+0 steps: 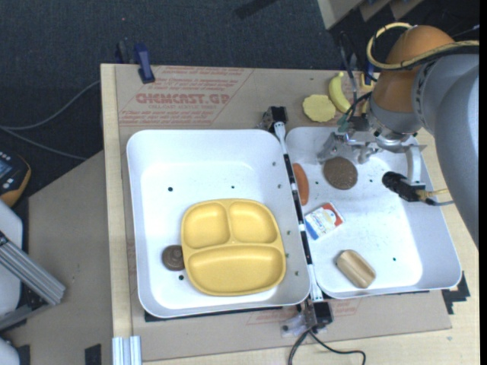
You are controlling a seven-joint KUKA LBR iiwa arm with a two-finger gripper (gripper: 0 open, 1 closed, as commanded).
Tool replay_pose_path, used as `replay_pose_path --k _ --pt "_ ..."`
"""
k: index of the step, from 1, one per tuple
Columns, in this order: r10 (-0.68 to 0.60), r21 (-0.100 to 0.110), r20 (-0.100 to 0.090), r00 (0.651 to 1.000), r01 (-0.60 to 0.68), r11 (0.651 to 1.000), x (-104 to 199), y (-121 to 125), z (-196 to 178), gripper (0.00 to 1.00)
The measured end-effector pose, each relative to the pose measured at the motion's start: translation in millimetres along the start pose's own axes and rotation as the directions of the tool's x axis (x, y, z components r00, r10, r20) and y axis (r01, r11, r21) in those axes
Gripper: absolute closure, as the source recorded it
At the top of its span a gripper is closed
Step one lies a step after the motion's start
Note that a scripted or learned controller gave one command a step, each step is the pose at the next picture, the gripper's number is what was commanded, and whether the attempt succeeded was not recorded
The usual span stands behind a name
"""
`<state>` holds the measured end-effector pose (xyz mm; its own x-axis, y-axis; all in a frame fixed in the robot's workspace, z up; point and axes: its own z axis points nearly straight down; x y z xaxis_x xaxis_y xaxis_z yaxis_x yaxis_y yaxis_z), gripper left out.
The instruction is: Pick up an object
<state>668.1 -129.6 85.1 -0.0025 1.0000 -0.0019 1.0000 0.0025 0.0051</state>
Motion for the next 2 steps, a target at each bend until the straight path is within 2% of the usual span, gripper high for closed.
replay_pose_path --k 1,2 --pt "0.004 0.010 -0.003 1.000 -0.004 1.000 3 -44 0 0.00" --pt "0.000 -0.001 0.000 1.000 0.000 1.000 13 1 0 0.00"
